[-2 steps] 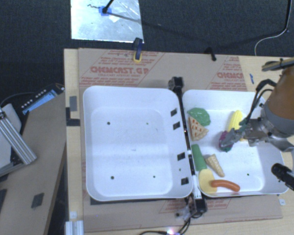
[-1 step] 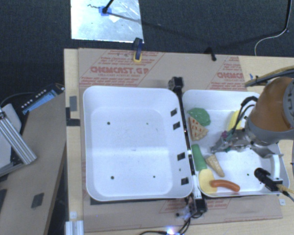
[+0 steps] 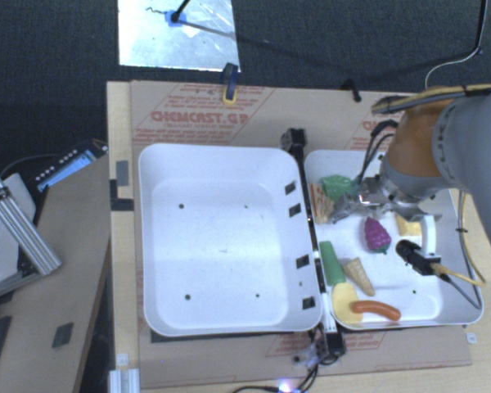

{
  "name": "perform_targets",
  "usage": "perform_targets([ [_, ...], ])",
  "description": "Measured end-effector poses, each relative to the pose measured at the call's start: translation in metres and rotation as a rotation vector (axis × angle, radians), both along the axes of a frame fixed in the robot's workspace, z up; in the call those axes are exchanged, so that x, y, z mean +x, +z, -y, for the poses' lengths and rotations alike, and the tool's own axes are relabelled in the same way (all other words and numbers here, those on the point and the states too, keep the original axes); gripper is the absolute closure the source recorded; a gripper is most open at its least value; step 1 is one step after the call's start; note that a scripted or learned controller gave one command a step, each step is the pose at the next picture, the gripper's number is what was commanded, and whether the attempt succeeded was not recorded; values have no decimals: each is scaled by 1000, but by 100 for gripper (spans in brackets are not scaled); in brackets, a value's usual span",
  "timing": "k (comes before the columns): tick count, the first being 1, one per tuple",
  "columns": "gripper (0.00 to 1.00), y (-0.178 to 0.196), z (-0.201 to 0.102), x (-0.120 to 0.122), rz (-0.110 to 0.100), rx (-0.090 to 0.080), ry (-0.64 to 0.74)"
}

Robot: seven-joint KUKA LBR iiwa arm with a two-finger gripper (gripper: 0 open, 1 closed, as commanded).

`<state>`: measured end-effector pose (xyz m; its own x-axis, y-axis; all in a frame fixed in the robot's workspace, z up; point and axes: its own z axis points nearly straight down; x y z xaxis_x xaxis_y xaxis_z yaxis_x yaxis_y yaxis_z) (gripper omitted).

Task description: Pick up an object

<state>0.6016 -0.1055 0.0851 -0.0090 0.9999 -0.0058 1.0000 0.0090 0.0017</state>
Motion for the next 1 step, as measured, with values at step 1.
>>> perform_targets([
  [1, 0, -1, 6, -46, -5, 6, -9],
])
